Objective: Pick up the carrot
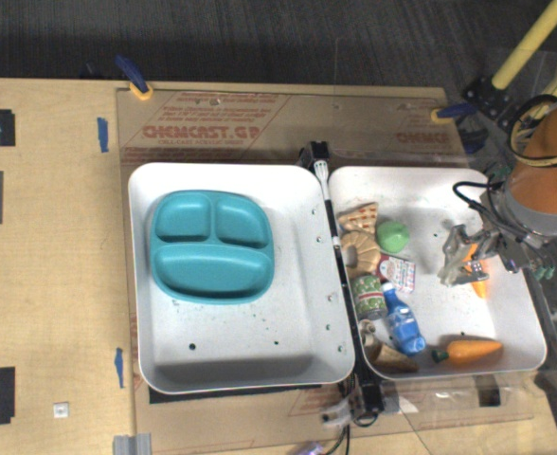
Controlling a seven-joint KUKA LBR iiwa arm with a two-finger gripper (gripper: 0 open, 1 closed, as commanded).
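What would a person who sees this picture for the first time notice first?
The teal plate with three compartments stands out most; it lies in the left bin. Next comes the clutter along the left side of the right bin: a green ball, a blue bottle and small packets. The carrot lies alone near that bin's front edge, and the hand hangs above the bin's right part, back from the carrot.
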